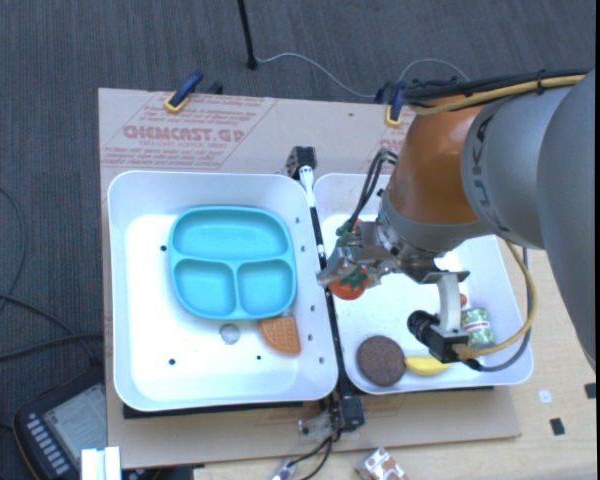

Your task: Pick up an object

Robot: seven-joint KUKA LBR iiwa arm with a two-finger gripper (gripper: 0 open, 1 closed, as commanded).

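Listing from the left of the frame: what does the first bin hold? — clerk

Item one, left bin (120,268): a blue divided tray (232,258), lying flat at centre. Item two, a small grey piece (229,335), just below the tray. Item three, an orange wedge (281,334), beside the grey piece and close to the wall between the two bins. All three are well apart from me. — me

And the second bin? — clerk

Right bin (395,303), again from the left. Item four, a red round object (349,287) with a bit of green on it, close to the dividing wall. Item five, my gripper (352,266), directly over that red object, its tip at the object's upper edge. Whether it is clenched or released, I cannot tell: my own wrist hides it. Item six, a brown disc (381,360), toward the lower edge. Item seven, a yellow piece (427,365), touching or just beside the disc. Item eight, a green can (475,324), farthest right. — me

Which entry matters for the lift? — clerk

Item four, I judge. It lies straight beneath me, a touch toward the lower left. It is round, so it has no long axis to line up with. The others sit off toward the lower right. — me
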